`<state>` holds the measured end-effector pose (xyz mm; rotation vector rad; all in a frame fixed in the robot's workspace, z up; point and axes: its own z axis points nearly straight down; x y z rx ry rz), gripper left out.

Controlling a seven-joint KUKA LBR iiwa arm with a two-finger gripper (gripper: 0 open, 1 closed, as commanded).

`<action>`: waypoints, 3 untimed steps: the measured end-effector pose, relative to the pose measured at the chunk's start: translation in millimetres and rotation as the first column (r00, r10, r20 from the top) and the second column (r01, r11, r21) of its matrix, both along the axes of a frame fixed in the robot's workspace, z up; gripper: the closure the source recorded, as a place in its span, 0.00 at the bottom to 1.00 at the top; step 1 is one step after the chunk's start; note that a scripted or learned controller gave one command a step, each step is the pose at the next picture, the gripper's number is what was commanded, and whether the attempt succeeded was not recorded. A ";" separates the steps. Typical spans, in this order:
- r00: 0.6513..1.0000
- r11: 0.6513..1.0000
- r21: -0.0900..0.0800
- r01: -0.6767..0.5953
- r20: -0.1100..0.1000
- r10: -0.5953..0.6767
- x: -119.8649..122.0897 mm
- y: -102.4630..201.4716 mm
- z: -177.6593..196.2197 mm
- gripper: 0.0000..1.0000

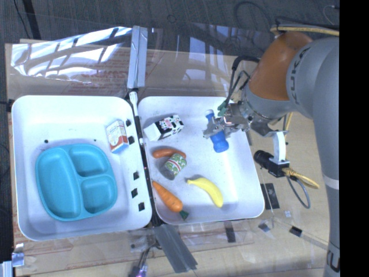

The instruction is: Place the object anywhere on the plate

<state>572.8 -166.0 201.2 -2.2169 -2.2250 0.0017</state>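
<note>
We see our arm (305, 79) entering from three o'clock, its grey link running up the right side and bending toward nine o'clock. The orange band (277, 68) sits above the wrist at about one o'clock. Our gripper (221, 126) points toward nine o'clock, low over the bench.

Blue bottle-like object (219, 142) sat at the gripper's (217, 126) fingers in the right bin's (245, 203) upper right; whether it was clamped could not be told. Light blue three-compartment plate (76, 180) lay flat in the left bin (34, 111), lower left
</note>
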 end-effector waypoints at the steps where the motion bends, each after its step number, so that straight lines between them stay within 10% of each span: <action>1: 1.000 1.000 0.001 -0.022 -0.005 0.022 5.2 58.4 1.3 1.00; 2: 0.998 0.998 0.001 -0.061 -0.003 0.061 55.9 143.8 -10.7 1.00; 3: 1.000 1.000 0.000 0.006 -0.005 -0.006 3.4 204.3 -10.4 1.00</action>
